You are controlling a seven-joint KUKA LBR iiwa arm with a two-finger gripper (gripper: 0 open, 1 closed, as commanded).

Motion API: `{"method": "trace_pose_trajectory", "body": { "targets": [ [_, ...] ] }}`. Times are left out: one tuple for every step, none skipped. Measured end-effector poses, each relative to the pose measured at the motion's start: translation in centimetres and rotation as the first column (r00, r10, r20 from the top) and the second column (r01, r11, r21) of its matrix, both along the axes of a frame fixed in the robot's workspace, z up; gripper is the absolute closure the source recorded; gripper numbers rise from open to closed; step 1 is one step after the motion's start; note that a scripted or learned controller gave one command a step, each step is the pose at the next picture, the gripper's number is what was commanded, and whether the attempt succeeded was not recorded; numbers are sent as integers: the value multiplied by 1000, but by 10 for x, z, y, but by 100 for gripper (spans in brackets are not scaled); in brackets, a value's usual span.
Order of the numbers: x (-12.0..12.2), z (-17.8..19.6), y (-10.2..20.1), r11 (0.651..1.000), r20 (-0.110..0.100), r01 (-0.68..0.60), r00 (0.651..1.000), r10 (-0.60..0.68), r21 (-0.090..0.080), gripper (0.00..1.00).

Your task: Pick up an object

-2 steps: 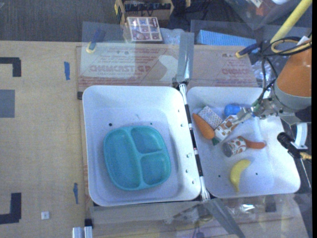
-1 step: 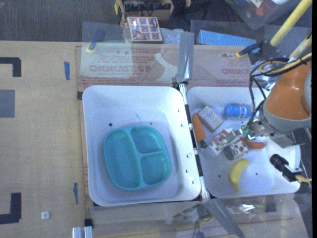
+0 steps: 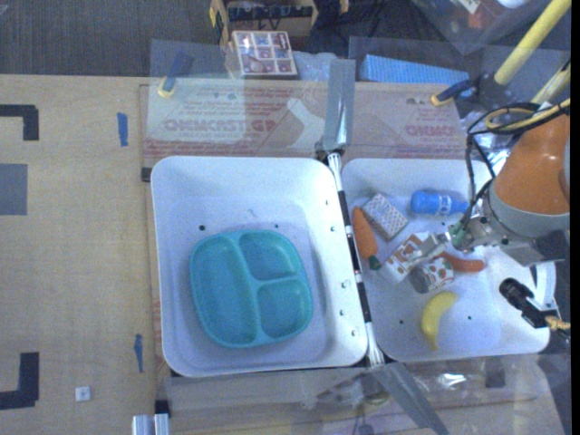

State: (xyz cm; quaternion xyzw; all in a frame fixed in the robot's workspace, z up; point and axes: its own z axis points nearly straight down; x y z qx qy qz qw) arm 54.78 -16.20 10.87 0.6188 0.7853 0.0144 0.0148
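The wooden tabletop [image 3: 72, 243] carries two shallow white bins side by side. The left bin [image 3: 181, 188] holds a teal divided plate [image 3: 251, 287], which lies flat near its middle. The right bin [image 3: 480, 329] holds the small things. The grey arm with its orange band [image 3: 535, 175] comes in from the right, and its pincer [image 3: 464, 236] is low over this bin, just beside a red-orange piece [image 3: 464, 263]; I cannot tell how it stands. A blue bottle [image 3: 435, 203] lies near the back. An orange carrot [image 3: 364, 234] lies along the left wall, with a patterned box [image 3: 387, 214] beside it. A yellow banana [image 3: 436, 315] lies toward the front, apart from the pincer.
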Motion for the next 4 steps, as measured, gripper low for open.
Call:
{"method": "trace_pose_trajectory", "body": {
  "targets": [
    [103,1,-10,999,1,-42,999,42,-16,0],
    [106,17,-10,999,9,-46,999,46,-18,100],
    [120,124,78,994,-37,-108,993,108,-6,100],
    [120,124,78,994,-38,-108,993,108,-6,0]
  ]
}}
